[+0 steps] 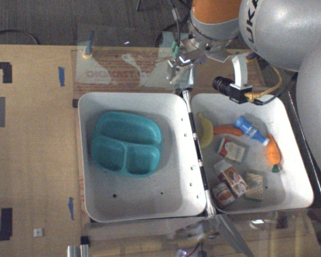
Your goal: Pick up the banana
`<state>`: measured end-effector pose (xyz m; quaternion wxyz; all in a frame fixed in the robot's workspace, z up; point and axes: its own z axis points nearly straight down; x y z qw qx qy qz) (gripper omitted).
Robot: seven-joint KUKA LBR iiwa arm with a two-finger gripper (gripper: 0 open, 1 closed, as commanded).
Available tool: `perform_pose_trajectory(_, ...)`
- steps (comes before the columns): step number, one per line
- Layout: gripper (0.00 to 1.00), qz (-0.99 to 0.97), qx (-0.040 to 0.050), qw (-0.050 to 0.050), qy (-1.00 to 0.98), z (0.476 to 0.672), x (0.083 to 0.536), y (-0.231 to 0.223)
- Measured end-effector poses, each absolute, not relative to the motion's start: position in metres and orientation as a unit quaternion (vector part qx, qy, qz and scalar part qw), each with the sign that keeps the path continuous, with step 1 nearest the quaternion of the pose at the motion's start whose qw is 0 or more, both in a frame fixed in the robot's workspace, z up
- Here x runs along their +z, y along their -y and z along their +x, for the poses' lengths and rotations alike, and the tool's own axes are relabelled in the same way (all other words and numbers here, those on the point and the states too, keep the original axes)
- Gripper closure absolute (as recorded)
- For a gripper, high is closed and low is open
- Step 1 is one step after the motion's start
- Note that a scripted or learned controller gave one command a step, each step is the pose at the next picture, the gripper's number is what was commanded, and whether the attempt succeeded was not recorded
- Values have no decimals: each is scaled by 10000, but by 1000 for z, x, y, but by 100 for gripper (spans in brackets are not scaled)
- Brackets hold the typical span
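The banana (205, 130) is yellow and curved. It lies in the right bin (297, 189), against that bin's left wall near the back. My gripper (181, 72) hangs over the back rim where the two bins meet, beyond the banana and a little to its left. It is apart from the banana, and nothing shows in its grasp. The grey arm with its orange band comes in from the upper right.
A teal divided plate (127, 143) lies in the left bin (150, 197). Around the banana lie an orange carrot-like piece (227, 130), a blue bottle (251, 129), another orange piece (273, 152) and several small cartons (232, 181). A black camera (229, 89) hangs by the wrist.
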<state>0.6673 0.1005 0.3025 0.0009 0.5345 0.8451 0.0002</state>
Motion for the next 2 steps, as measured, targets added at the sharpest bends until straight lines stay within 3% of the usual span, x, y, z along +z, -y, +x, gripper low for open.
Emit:
perform_pose_trajectory(1, 100, 4460, 10, 13, -8950, 668, 118, -111)
perform_pose_trajectory(2, 100, 4187, 3, 8, -9081, 662, 328, -93)
